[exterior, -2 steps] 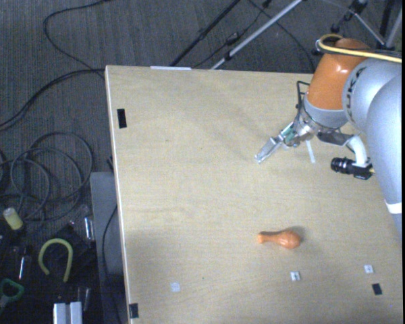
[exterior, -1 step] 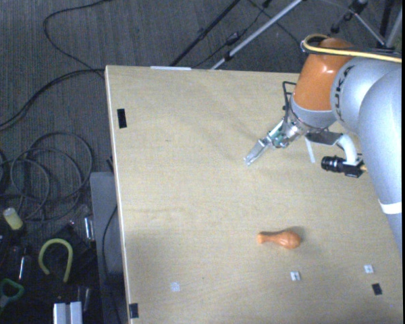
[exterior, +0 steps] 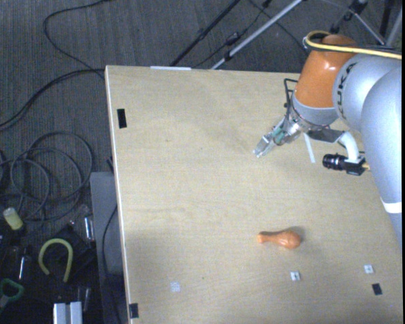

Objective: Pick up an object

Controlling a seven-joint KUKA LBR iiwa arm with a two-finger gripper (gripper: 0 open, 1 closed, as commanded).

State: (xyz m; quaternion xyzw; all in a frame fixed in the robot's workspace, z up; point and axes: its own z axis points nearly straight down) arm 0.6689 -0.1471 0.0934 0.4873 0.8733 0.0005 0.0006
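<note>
One orange pear-shaped toy [exterior: 281, 239] lies on its side on the bare tan board [exterior: 189, 181], near the lower edge; the gripper [exterior: 264, 147] hangs well apart, up and right; whether it is spread I cannot tell.

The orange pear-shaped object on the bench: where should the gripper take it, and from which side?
Probably from straight above, closing across the narrow neck of the orange object, which points toward the view's left. It lies flat on the bench, with bare surface on both sides. The rounder right end looks likelier to slip. The gripper sits well behind it.
</note>
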